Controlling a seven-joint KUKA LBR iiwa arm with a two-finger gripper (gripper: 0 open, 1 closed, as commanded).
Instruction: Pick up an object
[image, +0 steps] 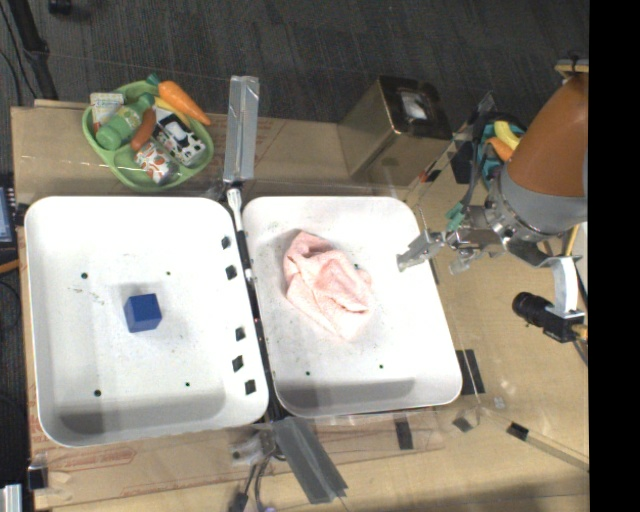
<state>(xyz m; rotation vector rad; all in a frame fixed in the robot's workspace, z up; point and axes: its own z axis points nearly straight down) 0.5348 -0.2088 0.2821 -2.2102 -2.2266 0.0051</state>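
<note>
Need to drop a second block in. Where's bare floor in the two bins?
Left bin: bare everywhere around the blue cube. Right bin: free strip along the near edge below the pink cloth; the far right corner is crowded by the end effector.

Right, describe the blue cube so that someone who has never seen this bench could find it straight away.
Start at the two white bins side by side and take the left bin, the one farther from the arm. The blue cube sits on its floor a little left of the middle, alone. It is small, solid blue and sharp-edged, unlike the crumpled pink cloth in the right bin.
</note>
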